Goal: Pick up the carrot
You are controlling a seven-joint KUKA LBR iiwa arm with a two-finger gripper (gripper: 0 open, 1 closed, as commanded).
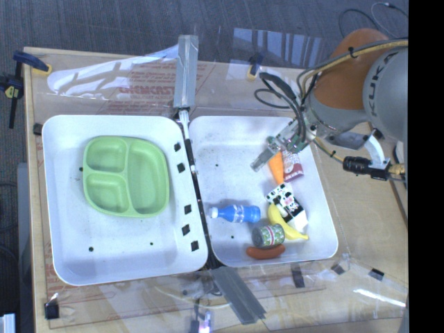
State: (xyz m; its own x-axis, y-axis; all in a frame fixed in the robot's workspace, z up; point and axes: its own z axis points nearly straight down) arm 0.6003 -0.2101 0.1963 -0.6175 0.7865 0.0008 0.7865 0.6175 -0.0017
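Observation:
The carrot point(277, 167) is a short orange piece lying in the upper right part of the right bin point(229, 151), beside a red and white packet point(293, 166). My gripper point(270, 152) hangs low over the carrot's upper end, right at it or touching it. The arm comes in from the right, with cables looping above the wrist. Whether the carrot sits inside the grip is hidden by the gripper body.
Lower in the right bin lie a blue bottle point(236, 214), a black-and-white box point(286, 201), a banana point(290, 229), a small can point(268, 236) and a red sausage point(266, 252). The left bin point(59, 241) holds a green divided plate point(126, 175).

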